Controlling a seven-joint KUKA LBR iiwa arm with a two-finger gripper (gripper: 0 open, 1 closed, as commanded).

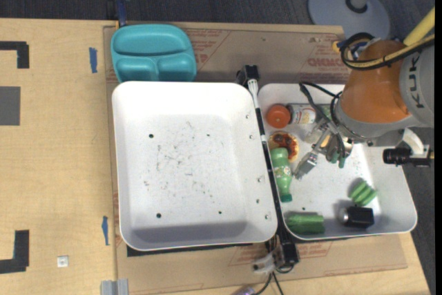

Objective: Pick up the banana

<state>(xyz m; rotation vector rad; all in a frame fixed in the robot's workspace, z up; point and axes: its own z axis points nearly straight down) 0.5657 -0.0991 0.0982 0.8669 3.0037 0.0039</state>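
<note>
**Camera view: arm over the right bin, banana not made out**

Camera view showed the grey arm with its orange band (pixel 373 90) reaching over the right bin (pixel 397 176). The gripper (pixel 324 145) hung above that bin's upper middle, and how far it stood open could not be told (the metal parts blurred together); nothing could be seen held in it. No banana could be picked out among the things in the right bin. Against that bin's left wall lay an orange round object (pixel 278 115), below it a red and yellow item (pixel 283 143), then a green bottle-like piece (pixel 281 173). Along the bin's lower edge rested a green cylinder (pixel 305 221), a black object (pixel 359 217) and, just above that, a green striped piece (pixel 362 192). Left of the right bin sat the left bin (pixel 186 162), with a teal tray (pixel 153 52) beyond it on the bench (pixel 55 148).
</note>
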